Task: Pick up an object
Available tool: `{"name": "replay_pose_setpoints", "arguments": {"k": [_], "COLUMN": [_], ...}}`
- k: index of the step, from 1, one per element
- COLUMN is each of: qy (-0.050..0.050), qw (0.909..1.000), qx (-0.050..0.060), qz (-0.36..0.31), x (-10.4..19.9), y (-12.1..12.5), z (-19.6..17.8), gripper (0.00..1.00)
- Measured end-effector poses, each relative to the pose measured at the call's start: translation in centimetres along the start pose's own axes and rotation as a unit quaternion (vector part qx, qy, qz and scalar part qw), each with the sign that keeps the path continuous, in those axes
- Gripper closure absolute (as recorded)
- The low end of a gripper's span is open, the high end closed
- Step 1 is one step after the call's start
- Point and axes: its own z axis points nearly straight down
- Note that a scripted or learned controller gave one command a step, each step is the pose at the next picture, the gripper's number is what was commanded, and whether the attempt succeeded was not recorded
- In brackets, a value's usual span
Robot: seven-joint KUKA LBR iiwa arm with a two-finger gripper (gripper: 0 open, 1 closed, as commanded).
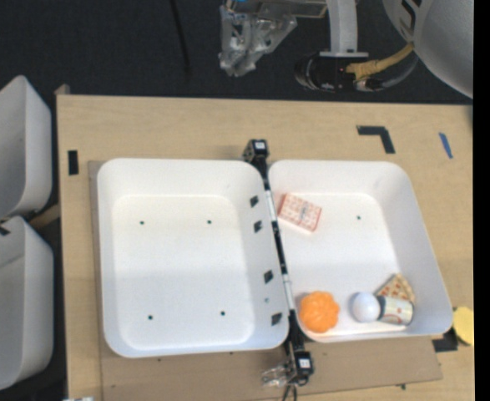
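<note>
You have not picked anything up yet, as far as this view shows: the gripper (243, 48) hangs high beyond the far rim of the right bin (420, 224), over the dark floor past the bench, and I cannot tell how its fingers stand; nothing is visibly between them. Every candidate lies in that right bin. A small pink patterned card (299, 212) lies flat in the far-left part of the bin, close to the divider where the two bins meet, with bare white floor all around it. The other things crowd the near edge of the bin: an orange ball (319, 311) sits in the near-left corner, touching or almost touching the wall; just to its right a white ball (364, 307) rests against a small paper cup (397, 310) lying on its side, and a patterned triangular piece (396, 288) sits just behind the cup. You will likely find the card easiest for room but hardest to grip, being flat. The orange ball offers a rounder hold, yet the corner walls leave little space for a finger on the near and left sides. The whole job is still ahead: reach in, descend, close, lift.
</note>
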Motion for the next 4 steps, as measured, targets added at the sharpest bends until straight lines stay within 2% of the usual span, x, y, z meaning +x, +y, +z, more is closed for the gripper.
{"name": "replay_pose_setpoints", "arguments": {"k": [1, 3, 4], "qy": [-0.001, -0.002, -0.002], "qw": [1.0000, 1.0000, 1.0000], "qx": [0.001, 0.001, 0.002], "qz": [0.003, 0.003, 0.005], "x": [4.1, 4.6, 4.6], "y": [2.5, 5.4, 8.2], "z": [0.3, 0.3, 2.5], "gripper": [1.00, 1.00, 1.00]}}
